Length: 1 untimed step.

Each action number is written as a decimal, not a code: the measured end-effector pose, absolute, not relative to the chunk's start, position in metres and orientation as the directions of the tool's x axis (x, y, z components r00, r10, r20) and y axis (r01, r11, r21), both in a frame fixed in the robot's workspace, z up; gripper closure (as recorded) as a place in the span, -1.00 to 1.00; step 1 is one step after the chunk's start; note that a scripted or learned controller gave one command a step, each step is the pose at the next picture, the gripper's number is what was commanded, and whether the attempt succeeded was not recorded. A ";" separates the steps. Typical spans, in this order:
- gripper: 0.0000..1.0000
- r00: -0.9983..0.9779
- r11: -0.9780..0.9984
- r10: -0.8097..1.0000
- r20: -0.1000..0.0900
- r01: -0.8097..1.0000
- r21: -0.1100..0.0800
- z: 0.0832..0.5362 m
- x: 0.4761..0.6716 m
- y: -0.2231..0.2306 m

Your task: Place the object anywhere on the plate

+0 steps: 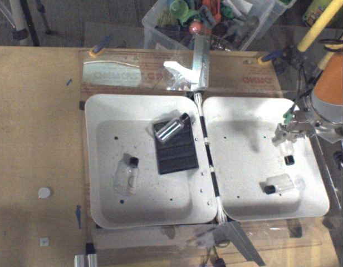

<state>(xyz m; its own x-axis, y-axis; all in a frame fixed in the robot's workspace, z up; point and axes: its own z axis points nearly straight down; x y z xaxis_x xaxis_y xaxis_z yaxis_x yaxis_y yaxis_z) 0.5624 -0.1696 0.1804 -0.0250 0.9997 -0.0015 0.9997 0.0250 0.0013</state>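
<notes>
From above, the pincer (287, 135) hangs over the far right side of the right bin (244, 149). Nothing sits in it that I can see, and I cannot tell whether it is released or clenched. A small dark bit (289, 160) lies just under it; I can't make out what that is.

The thing to move is, I'd guess, the clear vial (278, 184), which lies on its side near the pincer, a little toward the bin's front rim. The plate (177, 152), a dark ribbed slab, is well away from the pincer, across the seam in the left bin (104, 149).

What could go wrong:
- The vial is round, smooth and lying down, so it may roll or squirt out as the pincer closes.
- The carry crosses the raised rims between the bins, and a low pass could knock the vial loose.
- A silver vial (170, 128) already lies across the plate's far end, so a drop there could bump it or roll off. The bare end toward the front looks safer.

Counted on the counter (32, 121):
- two bins
- one plate
- three vials: the silver one, the clear one by the pincer, and a second clear vial (127, 171) beyond the plate
</notes>
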 end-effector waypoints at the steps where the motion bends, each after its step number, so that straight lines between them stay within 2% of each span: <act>1: 1.00 0.236 -0.236 0.972 -0.001 0.972 0.001 0.102 0.653 -0.127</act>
